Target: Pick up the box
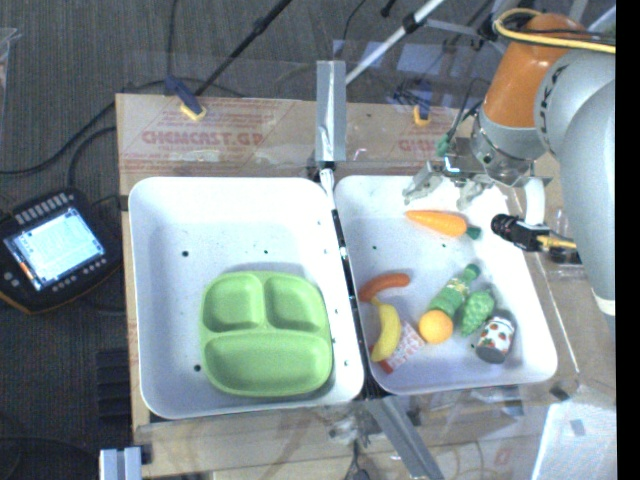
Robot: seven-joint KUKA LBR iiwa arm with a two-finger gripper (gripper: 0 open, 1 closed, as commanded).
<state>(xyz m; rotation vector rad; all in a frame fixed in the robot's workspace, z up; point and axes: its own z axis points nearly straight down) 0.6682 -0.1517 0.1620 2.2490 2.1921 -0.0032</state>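
Observation:
The box [403, 350] is a small red and white carton at the front of the right bin [375, 218], partly tucked under a banana [385, 330]. My gripper [446, 188] hangs over the back of that bin, just above an orange carrot [437, 223] and far from the box. Its fingers [421, 182] are spread, so it is open with nothing between them.
Around the box lie a red sausage [385, 284], an orange [435, 326], a green bottle [452, 290], a leafy green toy [477, 308] and a small can [495, 336]. The left bin [170, 218] holds a green divided plate [266, 334]. A tablet [52, 246] sits off the bench at left.

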